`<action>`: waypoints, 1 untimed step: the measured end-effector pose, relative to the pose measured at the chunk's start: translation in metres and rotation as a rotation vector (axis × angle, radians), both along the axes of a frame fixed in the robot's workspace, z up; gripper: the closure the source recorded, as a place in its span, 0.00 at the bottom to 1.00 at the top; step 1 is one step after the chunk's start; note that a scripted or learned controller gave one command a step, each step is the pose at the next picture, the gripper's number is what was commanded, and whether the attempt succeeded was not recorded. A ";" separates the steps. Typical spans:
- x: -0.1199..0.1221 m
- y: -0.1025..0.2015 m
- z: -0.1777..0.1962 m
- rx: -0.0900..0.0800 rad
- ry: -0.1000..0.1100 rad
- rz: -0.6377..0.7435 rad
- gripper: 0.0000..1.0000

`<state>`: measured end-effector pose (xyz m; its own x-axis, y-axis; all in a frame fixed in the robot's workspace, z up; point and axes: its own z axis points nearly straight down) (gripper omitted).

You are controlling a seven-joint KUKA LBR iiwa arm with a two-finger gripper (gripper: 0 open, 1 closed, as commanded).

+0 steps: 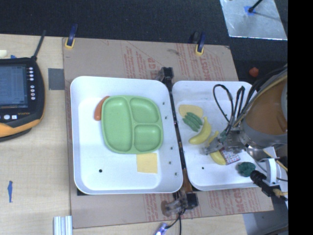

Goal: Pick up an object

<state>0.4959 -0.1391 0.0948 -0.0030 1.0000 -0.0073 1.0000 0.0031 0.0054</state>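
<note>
Now the gripper [220, 148] is low in the right bin [195, 177], clamped state unclear; it should center on the yellow piece [218, 157].

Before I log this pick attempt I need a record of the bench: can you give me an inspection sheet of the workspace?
Surface: cardboard sheet on a wood bench, bearing the left bin and right bin.
Job's things: left bin holds a green plate, a yellow square and an orange piece at the plate's edge; right bin holds a banana, a green piece, a dark green item.
Clutter: nothing seen.
Gripper: gripper low in the right bin by a small yellow thing; no grasp visible.
Cables: black loops over the right bin.
Surroundings: pendant at left; clamps on the cardboard.
</note>
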 end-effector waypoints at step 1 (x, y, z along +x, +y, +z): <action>0.001 0.001 0.011 0.003 -0.001 0.007 1.00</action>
<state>0.4972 -0.1376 0.1055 -0.0103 0.9999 -0.0043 0.9999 0.0103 0.0060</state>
